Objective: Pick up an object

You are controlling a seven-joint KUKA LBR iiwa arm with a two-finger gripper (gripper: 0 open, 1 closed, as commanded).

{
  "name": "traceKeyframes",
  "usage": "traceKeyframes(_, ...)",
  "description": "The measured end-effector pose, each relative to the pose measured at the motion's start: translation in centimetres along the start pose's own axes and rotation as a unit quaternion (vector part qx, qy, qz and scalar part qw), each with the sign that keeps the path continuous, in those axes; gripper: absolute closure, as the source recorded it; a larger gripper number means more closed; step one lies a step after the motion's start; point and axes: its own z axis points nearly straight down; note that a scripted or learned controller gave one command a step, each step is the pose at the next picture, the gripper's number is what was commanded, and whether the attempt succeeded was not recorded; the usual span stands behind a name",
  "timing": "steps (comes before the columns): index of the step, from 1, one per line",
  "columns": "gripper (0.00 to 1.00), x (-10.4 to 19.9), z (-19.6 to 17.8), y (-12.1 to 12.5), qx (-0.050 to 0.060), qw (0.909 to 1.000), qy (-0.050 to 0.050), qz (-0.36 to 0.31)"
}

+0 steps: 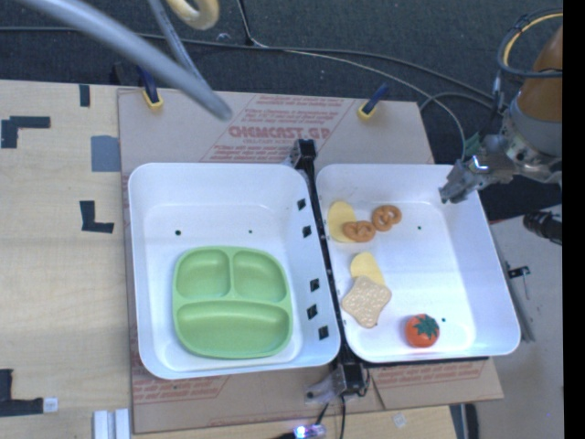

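One cardboard sheet (pixel 274 131) reads "CHEMCAST GP" (red print); claw (pixel 454 190) grip state cannot be told.

Green divided plate (pixel 232 302), white bins (pixel 146 199), red tomato (pixel 421 330), brown pretzels (pixel 386 216), tan cracker (pixel 366 301).

i see a light wooden bench (pixel 55 273) with black tape marks (pixel 91 216), dark carpet (pixel 384 16) behind, cables (pixel 366 62) trailing.

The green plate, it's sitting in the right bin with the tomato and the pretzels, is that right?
Not quite. The camera view shows the green plate alone in the left bin. The tomato and the pretzels lie in the right bin.
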Motion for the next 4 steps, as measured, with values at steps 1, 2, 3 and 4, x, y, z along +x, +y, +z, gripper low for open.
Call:
traceKeyframes(1, 1.00, 6.1, 0.3, 0.8, 0.002, 1.0000, 0.001, -0.002)
traceKeyframes(2, 1.00, 12.4, 0.4, 0.1, 0.002, 1.0000, 0.001, -0.002)
traceKeyframes(3, 1.00, 17.7, -0.3, 0.0, 0.001, 1.0000, 0.001, -0.003)
traceKeyframes(4, 1.00, 23.4, -0.6, -0.3, 0.002, 1.0000, 0.001, -0.003)
